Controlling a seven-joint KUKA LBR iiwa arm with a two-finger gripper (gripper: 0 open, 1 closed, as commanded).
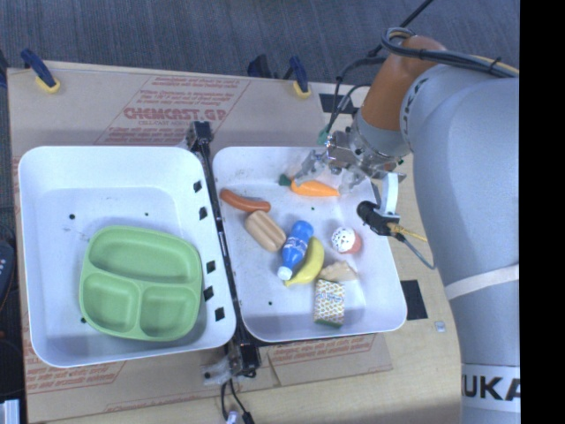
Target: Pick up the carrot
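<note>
The carrot (313,188), orange with a green top at its left end, lies flat near the back of the right bin (265,325). My gripper (331,170) hangs directly over its right half, fingers pointing down and spread on either side of it. The left finger (311,164) and right finger (353,177) stand apart, so the gripper is open. The carrot still rests on the bin floor.
In the right bin lie a hot dog sausage (245,201), a bread roll (265,230), a blue bottle (296,246), a banana (309,266), a white-and-red ball (345,240) and a patterned box (329,303). The left bin (53,175) holds a green divided plate (139,283).
</note>
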